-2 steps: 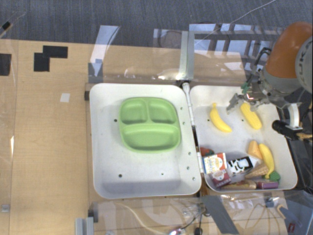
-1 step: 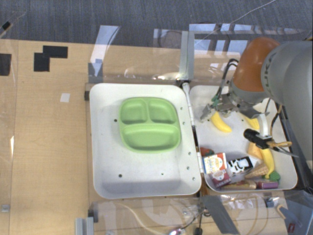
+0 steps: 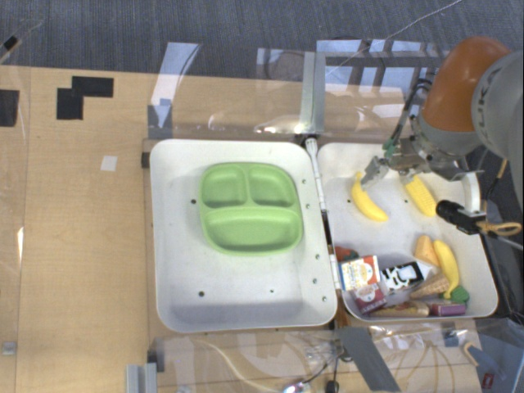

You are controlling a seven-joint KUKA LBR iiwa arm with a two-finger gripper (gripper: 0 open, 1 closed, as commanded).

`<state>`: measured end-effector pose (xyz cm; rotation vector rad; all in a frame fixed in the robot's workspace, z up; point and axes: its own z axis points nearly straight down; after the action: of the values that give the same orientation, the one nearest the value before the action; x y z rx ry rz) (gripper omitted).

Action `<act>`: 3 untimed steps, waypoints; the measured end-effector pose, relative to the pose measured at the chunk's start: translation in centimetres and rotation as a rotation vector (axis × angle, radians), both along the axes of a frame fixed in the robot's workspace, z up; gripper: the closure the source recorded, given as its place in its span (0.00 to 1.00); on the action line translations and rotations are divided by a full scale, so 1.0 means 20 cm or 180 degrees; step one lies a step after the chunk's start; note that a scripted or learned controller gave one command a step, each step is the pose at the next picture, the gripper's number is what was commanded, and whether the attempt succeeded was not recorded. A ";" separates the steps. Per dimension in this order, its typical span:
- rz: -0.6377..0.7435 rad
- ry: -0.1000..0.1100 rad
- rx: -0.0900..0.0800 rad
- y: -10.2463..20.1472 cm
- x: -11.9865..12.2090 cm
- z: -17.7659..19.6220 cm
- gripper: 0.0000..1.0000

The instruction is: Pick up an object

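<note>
1. Your tool (image 3: 391,164) hangs over the far part of the right white plastic bin (image 3: 336,170), under the grey arm with the orange band (image 3: 458,88). You cannot tell from this view whether it is released or clenched, and nothing shows as held in it.
2. The nearest candidate is the yellow plastic toy banana (image 3: 368,201), lying flat on the bin floor just beside the tool, toward the near edge. A second short yellow toy banana (image 3: 421,196) lies close by, toward the bin's right edge.
3. Expect a light, stiff, hollow shell with a smooth, slippery skin. Its curve may make it roll or squirt out, so take it across the thick middle, not at the tapered tips.
4. The near right corner holds a crowded heap: a small printed carton (image 3: 360,274), an orange carrot-like piece (image 3: 426,250), another yellow piece (image 3: 447,260). Leave those; they touch each other.
5. The left white bin (image 3: 176,219) carries a green compartment tray of glossy plastic (image 3: 249,206), flat and hard to pinch.
</note>
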<state>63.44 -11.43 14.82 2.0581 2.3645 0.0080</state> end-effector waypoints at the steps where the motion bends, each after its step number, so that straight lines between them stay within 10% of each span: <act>1: 0.0008 -0.0020 0.0001 0.00 0.01 0.06 1.00; 2: 0.0007 -0.0019 0.0001 0.00 0.01 0.06 0.00; 3: 0.0023 -0.0021 -0.0001 0.01 -0.15 -0.29 0.00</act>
<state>60.44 -11.17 9.07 2.0461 2.3681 0.0143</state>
